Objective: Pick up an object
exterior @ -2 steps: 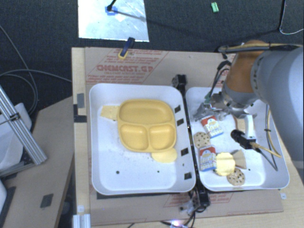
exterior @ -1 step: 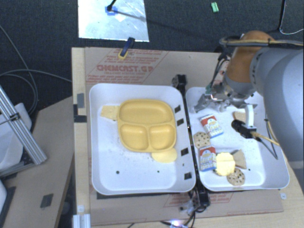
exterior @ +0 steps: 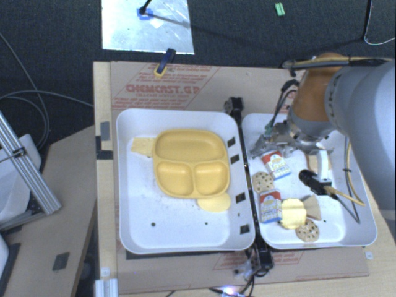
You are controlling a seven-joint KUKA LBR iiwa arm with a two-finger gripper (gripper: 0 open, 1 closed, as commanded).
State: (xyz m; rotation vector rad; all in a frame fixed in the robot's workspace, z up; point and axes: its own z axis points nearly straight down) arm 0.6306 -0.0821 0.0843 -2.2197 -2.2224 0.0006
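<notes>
The tool (exterior: pixel 267 142) is hovering over the right bin (exterior: pixel 359 231), its state unclear; next, it needs lowering onto the small carton (exterior: pixel 276 164).

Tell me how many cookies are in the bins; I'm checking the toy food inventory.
2. One cookie lies near the right bin's left wall; the other cookie sits by its front edge. The arm may hide more.
</notes>
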